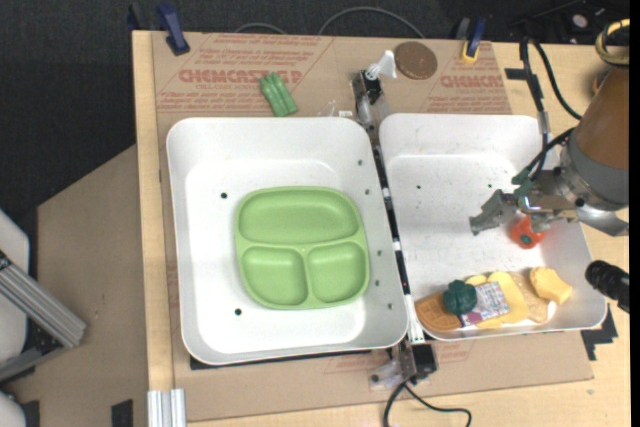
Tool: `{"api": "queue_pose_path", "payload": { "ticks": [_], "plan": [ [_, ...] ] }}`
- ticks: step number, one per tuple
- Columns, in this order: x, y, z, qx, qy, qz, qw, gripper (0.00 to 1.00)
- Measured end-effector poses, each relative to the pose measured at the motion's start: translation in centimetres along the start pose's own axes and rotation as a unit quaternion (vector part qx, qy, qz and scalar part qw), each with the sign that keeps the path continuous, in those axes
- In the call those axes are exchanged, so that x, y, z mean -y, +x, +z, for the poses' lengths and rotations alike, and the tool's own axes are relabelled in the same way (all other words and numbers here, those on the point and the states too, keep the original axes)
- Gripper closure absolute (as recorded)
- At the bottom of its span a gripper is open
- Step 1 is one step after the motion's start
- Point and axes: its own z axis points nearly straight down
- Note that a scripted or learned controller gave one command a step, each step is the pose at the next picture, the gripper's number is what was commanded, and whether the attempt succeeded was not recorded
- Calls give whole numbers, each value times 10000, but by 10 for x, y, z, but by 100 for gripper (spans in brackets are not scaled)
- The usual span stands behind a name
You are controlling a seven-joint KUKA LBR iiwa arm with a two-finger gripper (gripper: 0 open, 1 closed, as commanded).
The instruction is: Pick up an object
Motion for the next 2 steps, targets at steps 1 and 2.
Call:
{"api": "queue_pose_path", "payload": {
  "ticks": [1, 2],
  "plan": [
    [-7, -64, 52, 1, 30, 29, 10000, 0],
    [-9, -112, 84, -2, 22, 21, 10000, 0]
  ]
}}
